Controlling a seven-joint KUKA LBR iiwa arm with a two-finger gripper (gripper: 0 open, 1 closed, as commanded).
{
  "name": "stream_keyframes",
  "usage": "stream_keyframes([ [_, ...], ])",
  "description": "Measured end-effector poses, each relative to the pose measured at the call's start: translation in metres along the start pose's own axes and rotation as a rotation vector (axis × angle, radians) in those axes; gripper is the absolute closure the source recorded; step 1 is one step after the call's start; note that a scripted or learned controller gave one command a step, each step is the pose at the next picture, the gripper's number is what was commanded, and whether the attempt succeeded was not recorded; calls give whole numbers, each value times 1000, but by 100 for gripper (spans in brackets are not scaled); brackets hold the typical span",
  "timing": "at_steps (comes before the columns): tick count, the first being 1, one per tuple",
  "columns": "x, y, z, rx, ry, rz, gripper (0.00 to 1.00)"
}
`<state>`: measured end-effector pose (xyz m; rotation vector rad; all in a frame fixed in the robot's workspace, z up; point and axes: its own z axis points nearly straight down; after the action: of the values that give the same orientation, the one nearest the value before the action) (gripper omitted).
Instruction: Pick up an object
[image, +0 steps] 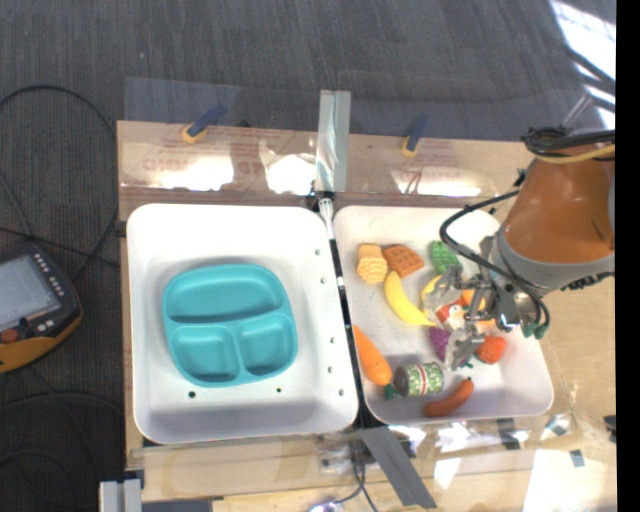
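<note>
Two bins: they sit side by side on the desk (150, 170); the left bin (150, 240) holds a teal tray (232, 322) with three compartments, and the right bin (530, 385) holds all the toy food.
Arm: the arm (560, 215), grey with an orange band, reaches in from the right and hangs over the right half of the right bin.
Tool: the tool (466, 325) is low among the food, near a purple piece (440, 343) and a red piece (491, 349); whether it is spread or clenched I cannot tell, and nothing can be seen gripped.
Pile: the pieces under the tool crowd together, some touching, so a blind close there would likely catch edges of two things or slip off both.
Banana: the banana (404, 300) lies just left of the tool, long and curved; gripping across its narrow middle looks the surest choice.
Carrot: the carrot (373, 361) lies along the left wall, well apart from the pile, an easy target if the wall leaves room.
Sausage: the sausage (449, 397) rests by the front wall beside a green can (421, 379); both are round and may roll.
Advice: pick one separated piece, centre over it, come straight down, then lift slowly to check that it comes along.
</note>
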<state>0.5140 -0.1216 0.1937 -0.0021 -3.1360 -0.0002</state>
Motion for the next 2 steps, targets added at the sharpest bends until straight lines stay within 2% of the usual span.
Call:
stream_keyframes([
  [1, -15, 4, 82, -1, -2, -51, 0],
  [2, -78, 24, 105, 1, -10, 9, 0],
])
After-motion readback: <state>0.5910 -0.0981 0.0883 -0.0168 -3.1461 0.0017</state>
